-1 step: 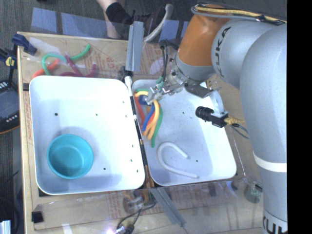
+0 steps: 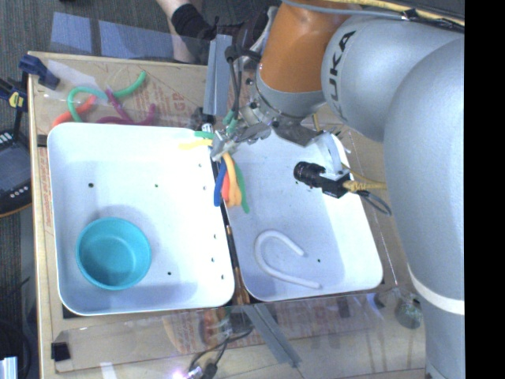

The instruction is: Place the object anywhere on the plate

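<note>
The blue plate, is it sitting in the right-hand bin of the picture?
No, the blue plate sits in the left bin, near its lower left corner.

The two white bins, left and right, look like smooth moulded plastic with a soft, matt sheen. In the left one the turquoise plate is glossy plastic, catching a little light along its rim. The white hooked piece in the right bin seems smooth and slightly shiny, like plastic tubing. The bundle of coloured strips at the bins' shared edge looks soft and rubbery. The arm's grey shell is smooth painted casing with a satin finish; its orange band is glossier. The bench top looks like bare plywood, dull and scuffed.
</note>
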Action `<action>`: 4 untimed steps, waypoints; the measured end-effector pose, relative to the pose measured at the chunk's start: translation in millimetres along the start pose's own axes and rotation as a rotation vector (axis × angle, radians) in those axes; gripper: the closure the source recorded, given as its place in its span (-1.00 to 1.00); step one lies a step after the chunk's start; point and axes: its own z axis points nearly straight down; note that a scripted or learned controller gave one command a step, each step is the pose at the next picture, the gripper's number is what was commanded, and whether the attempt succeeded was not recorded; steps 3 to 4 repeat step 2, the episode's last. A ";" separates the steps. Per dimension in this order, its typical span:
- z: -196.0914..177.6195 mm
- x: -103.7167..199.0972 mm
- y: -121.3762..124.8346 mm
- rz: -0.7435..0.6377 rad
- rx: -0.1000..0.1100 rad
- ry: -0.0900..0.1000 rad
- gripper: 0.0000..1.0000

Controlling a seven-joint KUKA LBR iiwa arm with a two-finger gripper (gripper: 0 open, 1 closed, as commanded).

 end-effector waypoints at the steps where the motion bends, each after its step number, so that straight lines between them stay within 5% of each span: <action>1: 26.4 115.5 -34.1 -0.112 0.002 -0.001 1.00; 2: 25.6 114.8 -33.7 -0.111 0.000 -0.001 -1.00; 4: 25.6 114.8 -33.7 -0.111 0.000 -0.001 -1.00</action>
